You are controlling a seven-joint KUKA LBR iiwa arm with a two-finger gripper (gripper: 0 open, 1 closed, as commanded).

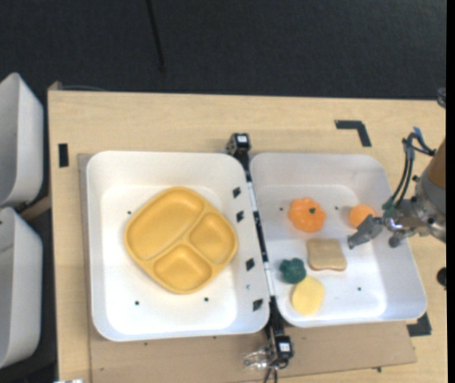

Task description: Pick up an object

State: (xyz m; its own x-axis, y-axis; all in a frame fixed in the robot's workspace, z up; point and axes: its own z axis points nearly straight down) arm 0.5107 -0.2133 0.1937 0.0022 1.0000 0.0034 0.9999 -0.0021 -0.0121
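The right bin (371, 294) holds several toy foods. An orange pumpkin-like fruit (307, 215) lies near its middle and a smaller orange ball (361, 215) sits to its right. Below them are a tan slice of toast (326, 255), a green piece (293, 270) and a pale yellow lump (308, 295). My gripper (377, 236) hangs over the right side of this bin, just below and right of the small orange ball. Its fingers stand apart with nothing between them. One grey fingertip (361, 237) is close to the toast's upper right corner.
The left bin (108, 294) holds a yellow divided plate (181, 238). A black-clipped divider (251, 230) runs between the bins. White containers (0, 214) stand off the bench's left edge.
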